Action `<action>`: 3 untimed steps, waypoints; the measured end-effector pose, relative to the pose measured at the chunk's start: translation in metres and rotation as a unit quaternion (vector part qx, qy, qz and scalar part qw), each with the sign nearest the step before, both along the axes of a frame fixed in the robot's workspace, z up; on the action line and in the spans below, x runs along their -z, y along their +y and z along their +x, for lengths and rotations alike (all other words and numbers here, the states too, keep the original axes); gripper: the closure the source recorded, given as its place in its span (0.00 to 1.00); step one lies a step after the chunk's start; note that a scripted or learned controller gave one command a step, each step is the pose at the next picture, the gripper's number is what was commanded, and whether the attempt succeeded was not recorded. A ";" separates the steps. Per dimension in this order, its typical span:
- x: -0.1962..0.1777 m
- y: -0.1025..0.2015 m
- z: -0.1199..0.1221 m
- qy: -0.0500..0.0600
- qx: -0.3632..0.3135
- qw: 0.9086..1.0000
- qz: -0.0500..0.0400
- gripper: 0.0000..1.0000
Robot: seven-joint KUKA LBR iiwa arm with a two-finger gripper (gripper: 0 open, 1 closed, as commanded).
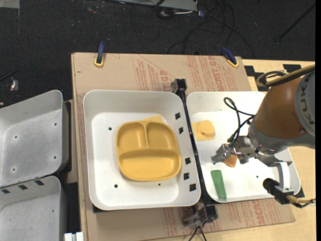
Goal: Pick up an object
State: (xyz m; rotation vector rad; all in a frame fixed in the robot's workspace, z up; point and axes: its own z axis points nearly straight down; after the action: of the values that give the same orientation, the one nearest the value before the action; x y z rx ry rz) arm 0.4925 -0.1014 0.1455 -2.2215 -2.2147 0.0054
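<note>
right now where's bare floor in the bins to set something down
Left bin: only narrow strips around the yellow divided plate. Right bin: open floor along the far wall, behind the yellow block. It is crowded near the gripper, with the green stick close by.

One camera sits high above the brown cardboard bench top [150,67], looking down at a slant on two shallow white plastic bins [95,134].

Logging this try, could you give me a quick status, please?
Gripper low in right bin, at orange piece. Green block beside it. No grasp confirmed.
</note>
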 end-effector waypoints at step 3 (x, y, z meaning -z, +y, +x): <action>-0.020 0.003 0.007 -0.005 -0.003 1.000 -0.001 1.00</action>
State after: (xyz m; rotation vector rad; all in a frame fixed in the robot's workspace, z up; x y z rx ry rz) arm 0.4995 -0.0986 0.1654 -2.2214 -2.2276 -0.0045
